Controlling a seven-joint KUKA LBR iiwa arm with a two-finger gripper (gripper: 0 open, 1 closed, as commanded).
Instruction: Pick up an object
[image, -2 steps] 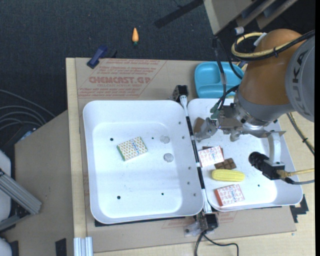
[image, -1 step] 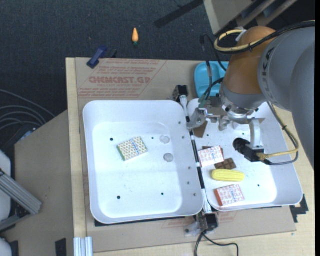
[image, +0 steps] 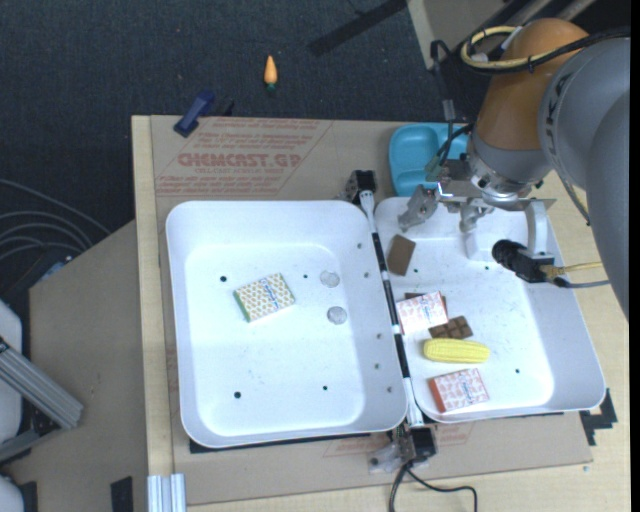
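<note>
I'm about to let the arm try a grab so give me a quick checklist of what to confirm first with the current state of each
1. Gripper free of any object: ok, its fingers are spread with nothing between them.
2. Targets in the right bin: ok, a corn cob, chocolate piece, two small cartons and a brown piece.
3. Gripper lined up over a target: not ok, it hovers at the bin's far end, with the brown piece nearest.
4. Corn cob separated: not ok, the chocolate piece lies right against it.
5. Left bin option: ok, a patterned box lies apart from everything.
</note>
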